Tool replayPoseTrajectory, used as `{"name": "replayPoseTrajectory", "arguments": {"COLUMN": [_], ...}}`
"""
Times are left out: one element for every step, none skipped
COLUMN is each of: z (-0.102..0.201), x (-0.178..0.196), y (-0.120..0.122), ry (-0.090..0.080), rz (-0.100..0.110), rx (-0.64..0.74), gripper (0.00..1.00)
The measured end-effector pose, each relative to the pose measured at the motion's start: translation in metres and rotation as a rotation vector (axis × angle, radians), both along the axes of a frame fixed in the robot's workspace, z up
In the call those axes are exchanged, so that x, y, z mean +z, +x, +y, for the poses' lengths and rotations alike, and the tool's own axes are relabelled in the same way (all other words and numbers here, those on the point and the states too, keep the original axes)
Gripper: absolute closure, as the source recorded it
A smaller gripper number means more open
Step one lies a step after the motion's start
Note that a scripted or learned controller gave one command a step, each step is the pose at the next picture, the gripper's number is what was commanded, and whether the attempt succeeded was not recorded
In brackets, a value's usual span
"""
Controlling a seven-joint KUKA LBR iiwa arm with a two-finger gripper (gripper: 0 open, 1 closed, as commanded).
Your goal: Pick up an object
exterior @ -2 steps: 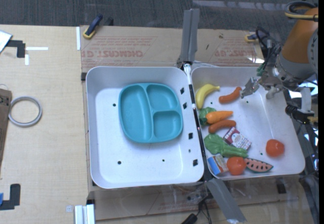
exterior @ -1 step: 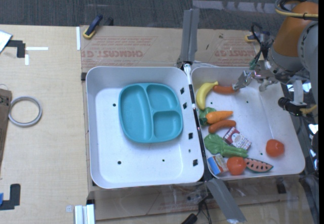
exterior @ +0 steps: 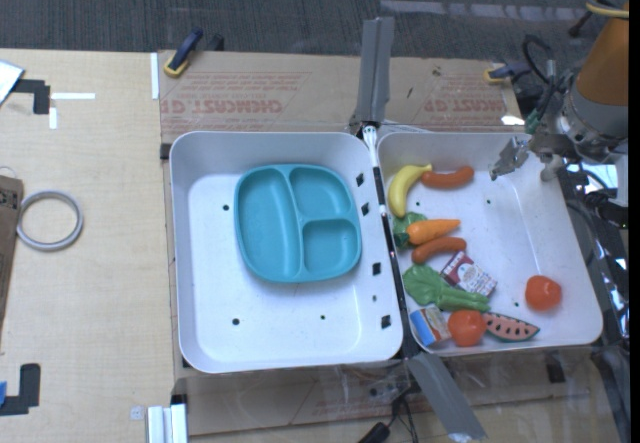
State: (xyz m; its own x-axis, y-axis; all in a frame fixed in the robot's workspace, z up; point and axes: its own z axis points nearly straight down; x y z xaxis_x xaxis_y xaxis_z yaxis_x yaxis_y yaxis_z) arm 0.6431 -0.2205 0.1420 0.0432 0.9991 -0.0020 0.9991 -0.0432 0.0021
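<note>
A wooden bench [exterior: 80,311] bears two white bins; the left bin [exterior: 200,331] holds a teal divided plate [exterior: 298,222]; the right bin [exterior: 570,251] holds toy food, a banana [exterior: 402,186] and sausage [exterior: 447,177] among it; the gripper [exterior: 520,156] hovers at its far right corner, fingers spread, holding nothing.

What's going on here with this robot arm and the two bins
A robot arm reaches in from the right, its gripper poised over the far corner of the right bin. That bin holds toy food: a banana, a sausage, a carrot, a tomato and a watermelon slice, among others. Nothing is between the fingers, so no object has been picked up yet. The left bin holds a teal divided plate.
</note>
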Motion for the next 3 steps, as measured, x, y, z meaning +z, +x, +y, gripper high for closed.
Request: {"name": "replayPoseTrajectory", "arguments": {"z": [0.046,0.095,0.121], "x": [0.011,-0.051,-0.051], "y": [-0.063,-0.103,-0.166], "ry": [0.001,0.002,0.002], "rz": [0.002,0.004,0.004], "rx": [0.04,0.121,0.112], "gripper": [0.0,0.0,0.0]}}
